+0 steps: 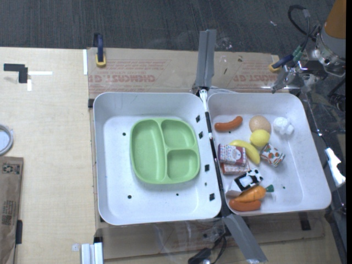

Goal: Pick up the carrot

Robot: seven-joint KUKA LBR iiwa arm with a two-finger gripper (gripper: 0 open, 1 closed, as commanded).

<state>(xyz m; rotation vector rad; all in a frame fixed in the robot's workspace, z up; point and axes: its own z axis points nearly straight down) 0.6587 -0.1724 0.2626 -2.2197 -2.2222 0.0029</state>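
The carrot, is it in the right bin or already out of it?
In. The carrot lies at the right bin's near edge, on a sausage.

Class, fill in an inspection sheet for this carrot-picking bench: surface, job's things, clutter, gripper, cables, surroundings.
Surface: right bin holds the toys; left bin holds a green divided plate.
Job's things: carrot lies near the right bin's front edge, resting on a reddish sausage.
Clutter: another sausage, egg, lemon, banana, red carton, white lump.
Gripper: gripper sits above the right bin's far corner, away from the carrot.
Cables: black cable loops by the wrist.
Surroundings: blue clamp on cardboard.
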